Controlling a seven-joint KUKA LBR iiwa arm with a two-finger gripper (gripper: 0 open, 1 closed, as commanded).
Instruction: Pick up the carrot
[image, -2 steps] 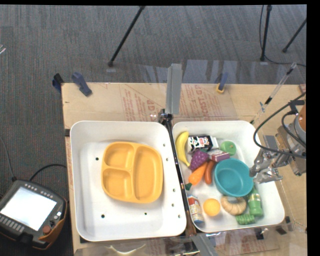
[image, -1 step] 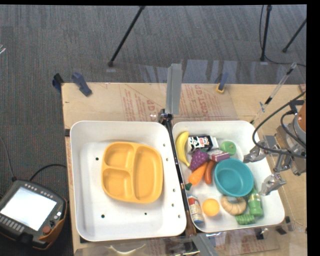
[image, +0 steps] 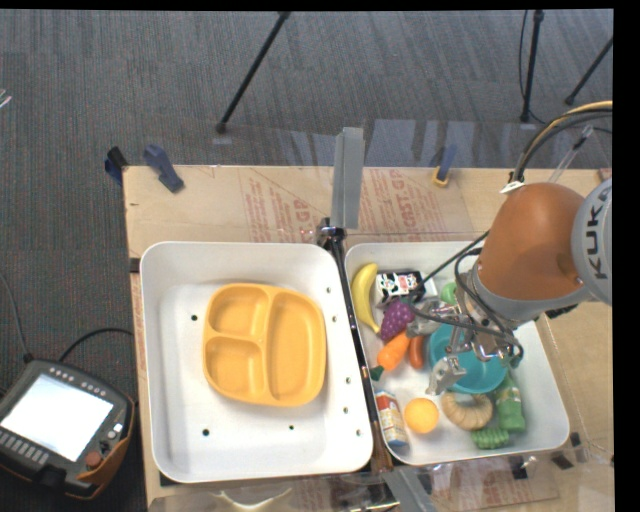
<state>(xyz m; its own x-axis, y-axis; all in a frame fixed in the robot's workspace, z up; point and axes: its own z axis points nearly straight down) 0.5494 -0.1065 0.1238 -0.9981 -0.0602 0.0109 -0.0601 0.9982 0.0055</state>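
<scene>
While the jaws (image: 447, 375) hang over the teal bowl (image: 470, 362), their opening impossible to tell, the carrot (image: 393, 352) lies untouched just to their left, beside the purple grapes (image: 396, 318).

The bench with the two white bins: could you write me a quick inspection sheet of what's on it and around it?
Surface: wooden bench bearing a left bin and a right bin.
Job's things: carrot in the right bin, beside the purple grapes, lying free.
Clutter: yellow divided plate in the left bin; in the right bin a banana, small carton, teal bowl, orange ball, bagel and green toy.
Grippers: gripper over the teal bowl, apart from the carrot.
Cables: black cables at the wrist.
Surroundings: grey carpet, handheld screen unit, tripod legs.
</scene>
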